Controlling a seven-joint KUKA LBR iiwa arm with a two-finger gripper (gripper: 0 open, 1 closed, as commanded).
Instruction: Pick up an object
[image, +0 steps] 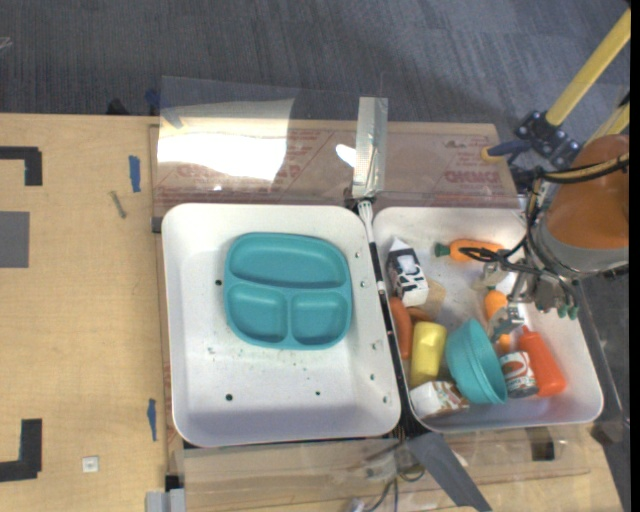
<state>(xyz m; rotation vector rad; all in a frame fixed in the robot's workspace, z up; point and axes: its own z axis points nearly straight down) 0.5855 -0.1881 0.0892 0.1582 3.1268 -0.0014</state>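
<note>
Gripper (515, 300): over right white bin (590, 395); finger state could not be told.
Risk: crowded teal bowl (474, 362) and orange bottle (540, 362) likely deflected grasp.

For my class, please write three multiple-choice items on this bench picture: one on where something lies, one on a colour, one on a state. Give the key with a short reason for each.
1. Where does the divided tray lie?
A. left bin
B. right bin
C. on the wooden bench

2. What colour is the bowl in the right bin?
A. red
B. teal
C. black

3. How does the bowl sit?
A. flat, mouth up
B. tipped on its side among other items
C. stacked on the tray

Key: 1 A, the tray lies in the left bin. 2 B, the bowl matches the teal of the tray. 3 B, it leans against the yellow block and the orange bottle.
</note>
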